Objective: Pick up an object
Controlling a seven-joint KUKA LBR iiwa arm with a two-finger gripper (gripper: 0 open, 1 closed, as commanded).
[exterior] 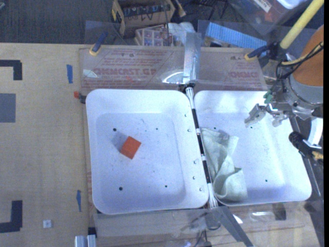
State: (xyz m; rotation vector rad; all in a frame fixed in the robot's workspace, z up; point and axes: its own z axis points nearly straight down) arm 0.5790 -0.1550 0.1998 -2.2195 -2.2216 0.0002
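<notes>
An orange-red cube [130, 147] lies in the left bin [103, 107], left of its middle. A crumpled pale cloth [224, 164] rests in the right bin [277, 158] against the divider side, reaching toward the front edge. My gripper [266, 117] hangs over the upper right part of the right bin, well clear of the cloth and far from the cube. Its fingers [254, 115] stand apart, open, with nothing between them.
The arm with its orange band [311, 66] comes in from the right over the right bin's rim. Clear plastic panels [154, 68] and clutter stand behind the bins. A wooden bench top [41, 138] extends to the left.
</notes>
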